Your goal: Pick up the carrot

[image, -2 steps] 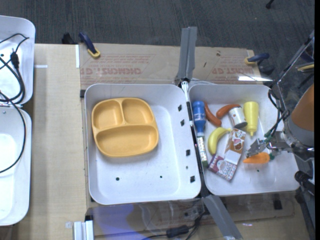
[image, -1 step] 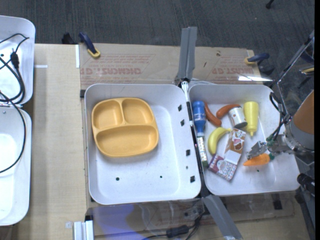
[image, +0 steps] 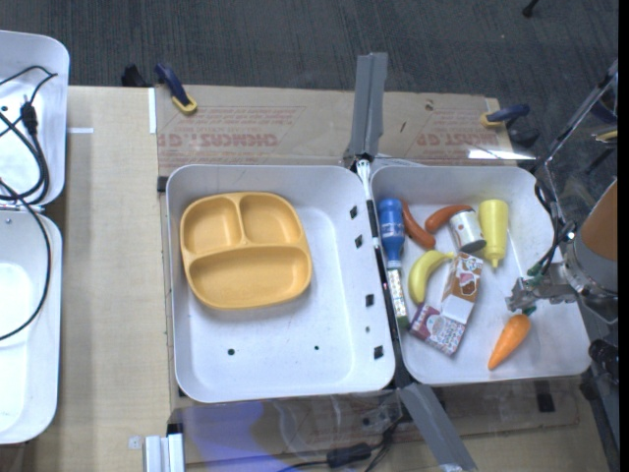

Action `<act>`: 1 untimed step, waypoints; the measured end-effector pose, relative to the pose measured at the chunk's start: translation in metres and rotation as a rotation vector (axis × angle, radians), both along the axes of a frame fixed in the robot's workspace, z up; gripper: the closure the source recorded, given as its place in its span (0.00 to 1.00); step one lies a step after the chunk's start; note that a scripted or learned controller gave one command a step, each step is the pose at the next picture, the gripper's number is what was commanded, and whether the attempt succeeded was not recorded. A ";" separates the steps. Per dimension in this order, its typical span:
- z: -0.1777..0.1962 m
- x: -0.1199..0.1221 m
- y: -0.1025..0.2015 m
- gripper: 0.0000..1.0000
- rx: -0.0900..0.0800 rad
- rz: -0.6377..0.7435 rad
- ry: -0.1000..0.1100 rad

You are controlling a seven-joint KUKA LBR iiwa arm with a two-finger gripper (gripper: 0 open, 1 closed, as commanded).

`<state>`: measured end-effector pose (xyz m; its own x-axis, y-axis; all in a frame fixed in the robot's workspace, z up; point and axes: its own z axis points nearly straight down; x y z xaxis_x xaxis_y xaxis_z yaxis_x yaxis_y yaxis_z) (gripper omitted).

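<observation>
Fingers can't be read as apart or together, gripper (image: 526, 296) poised just above the carrot (image: 509, 340), probably light, stiff, smooth; its thick top offers the surest hold.

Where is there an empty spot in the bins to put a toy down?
The left white bin has bare floor below and right of the yellow divided plate. The right white bin is crowded: blue marker, banana, snack box, yellow bottle, orange carrot. A small bare patch lies between carrot and box.
</observation>
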<state>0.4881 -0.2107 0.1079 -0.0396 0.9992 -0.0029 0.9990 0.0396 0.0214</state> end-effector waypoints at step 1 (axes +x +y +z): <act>0.126 -0.009 0.069 1.00 0.000 0.155 0.024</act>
<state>0.4790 -0.1419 0.2340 -0.1934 0.9811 -0.0001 0.9811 0.1934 -0.0026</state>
